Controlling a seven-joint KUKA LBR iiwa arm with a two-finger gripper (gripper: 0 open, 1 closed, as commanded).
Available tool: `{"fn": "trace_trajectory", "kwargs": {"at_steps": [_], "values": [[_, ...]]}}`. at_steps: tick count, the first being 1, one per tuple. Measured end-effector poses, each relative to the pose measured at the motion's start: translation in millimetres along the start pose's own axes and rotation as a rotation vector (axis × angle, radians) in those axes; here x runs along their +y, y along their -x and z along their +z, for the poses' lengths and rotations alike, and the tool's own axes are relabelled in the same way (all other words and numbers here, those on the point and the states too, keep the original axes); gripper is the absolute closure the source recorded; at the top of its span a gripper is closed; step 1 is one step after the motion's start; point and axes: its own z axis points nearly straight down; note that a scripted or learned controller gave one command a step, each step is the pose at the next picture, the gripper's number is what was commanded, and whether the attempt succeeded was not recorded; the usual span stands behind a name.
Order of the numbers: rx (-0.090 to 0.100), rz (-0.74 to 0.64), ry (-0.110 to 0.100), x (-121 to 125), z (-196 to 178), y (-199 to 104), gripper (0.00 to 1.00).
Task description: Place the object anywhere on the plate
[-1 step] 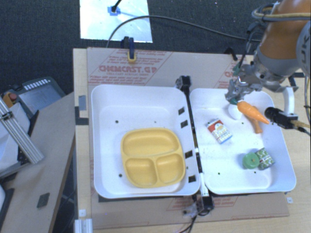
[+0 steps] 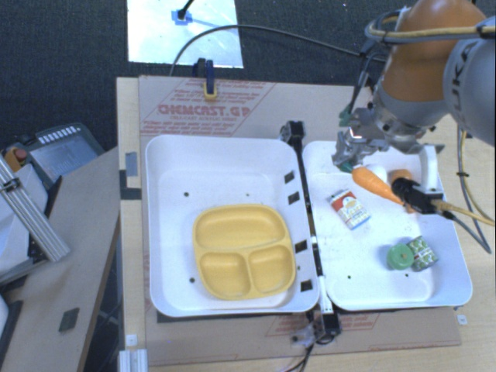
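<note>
Plate, yellow and split into three compartments, lies bare in the near half of the left bin, a little right of that bin's middle and close to the divider between the two bins. In the right bin, nearest the camera, a round green toy rests against a small patterned piece near the bin's right side. Beyond them, toward the bin's middle, a small red-and-white box lies flat at a slant, apart from everything else. Farther back a carrot lies across the bin floor, its thick end pointing up-left. The gripper hangs just at that thick end, low over the far left part of the right bin; whether it is open or closed around anything cannot be told from this angle, and the carrot looks to be lying on the bin floor. The arm, grey with an orange band, reaches in from the right above it. Both bins sit on a cardboard sheet with red lettering, spread over the table. At the sheet's far edge stands a blue-and-yellow clamp, and behind it a white sheet lies on dark flooring.
</note>
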Motion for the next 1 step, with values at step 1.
{"fn": "trace_trajectory", "kwargs": {"at_steps": [1], "values": [[0.0,0.001,0.0,-6.6,15.5,-50.0,1.0]]}}
